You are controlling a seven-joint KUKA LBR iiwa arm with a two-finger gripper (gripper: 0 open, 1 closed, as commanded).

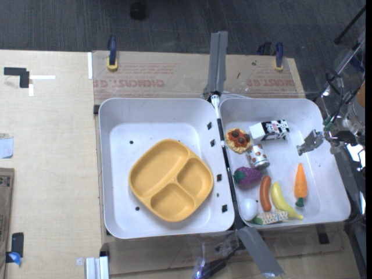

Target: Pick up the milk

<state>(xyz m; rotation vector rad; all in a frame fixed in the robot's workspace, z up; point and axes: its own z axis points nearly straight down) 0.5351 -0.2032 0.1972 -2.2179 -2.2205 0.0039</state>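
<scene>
Approach stage: the milk not yet reached.

The arm (349, 127) is seen at the right edge, its gripper (310, 143) poised over the right bin (331, 208), apparently parted and holding nothing. The milk (269, 129) lies on its side near the bin's back wall, just left of the gripper; a short leftward move and descent are judged necessary. The bench (46, 156) is pale wood, the floor (174, 10) dark carpet.

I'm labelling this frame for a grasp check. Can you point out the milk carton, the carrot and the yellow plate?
milk carton (269, 129): camera view, on its black-and-white side.
carrot (300, 181): camera view, on the orange body.
yellow plate (149, 176): camera view, on the large left compartment.
</scene>
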